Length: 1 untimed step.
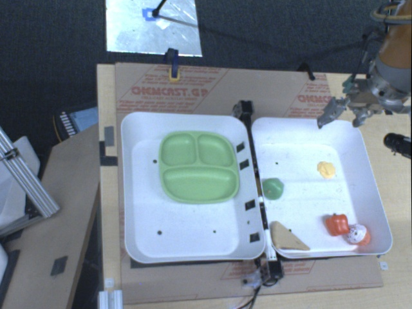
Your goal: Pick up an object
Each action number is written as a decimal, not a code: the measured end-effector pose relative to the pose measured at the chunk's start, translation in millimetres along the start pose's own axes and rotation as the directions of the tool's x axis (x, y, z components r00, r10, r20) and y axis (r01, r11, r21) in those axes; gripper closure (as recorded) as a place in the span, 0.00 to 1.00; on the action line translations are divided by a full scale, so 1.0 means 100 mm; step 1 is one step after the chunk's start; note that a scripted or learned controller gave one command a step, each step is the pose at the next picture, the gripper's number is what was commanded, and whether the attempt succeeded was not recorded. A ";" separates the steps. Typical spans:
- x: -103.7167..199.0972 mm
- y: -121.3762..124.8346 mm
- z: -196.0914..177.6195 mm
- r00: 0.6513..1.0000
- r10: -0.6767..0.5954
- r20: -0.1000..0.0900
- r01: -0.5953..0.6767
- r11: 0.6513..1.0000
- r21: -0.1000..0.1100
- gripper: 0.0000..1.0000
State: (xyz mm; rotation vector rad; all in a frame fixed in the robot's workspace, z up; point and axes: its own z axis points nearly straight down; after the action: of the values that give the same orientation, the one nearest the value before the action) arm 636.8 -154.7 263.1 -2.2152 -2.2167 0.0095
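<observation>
From above, the bench [212,82] holds two white bins side by side. The left bin [138,237] has a green plate [196,167] in it. The plate has three parts, two small ones on the far side and one big one on the near side. It lies flat, a bit toward the far side of its bin.

The right bin [302,140] has five small things in it. A green lump [273,188] sits close to the left wall of this bin, about halfway down. A yellow lump [326,169] sits to the right of it and a little farther back, well apart from the green one. A tan wedge [288,237] lies flat in the near left corner. An orange toy [336,224] sits near the near right corner. A small white and orange toy [357,234] is just beside it on the right, and the two look like they touch.

The grey arm [393,63] comes in from the right, at the far right corner of the right bin. Its gripper [341,116] hangs over the far edge of that bin. The two fingers [326,114] are spread apart and nothing is between them. The yellow lump is the closest thing to the gripper, but it is still well apart from it, nearer to us.

A shiny square sheet [153,17] lies at the far side, past the bench.
</observation>
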 end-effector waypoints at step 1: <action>0.00 0.02 -0.08 1.000 -0.002 0.002 0.002 1.000 -0.011 0.00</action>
State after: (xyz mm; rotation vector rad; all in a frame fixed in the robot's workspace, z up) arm 638.8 -154.3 270.6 -2.2194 -2.2260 -0.0010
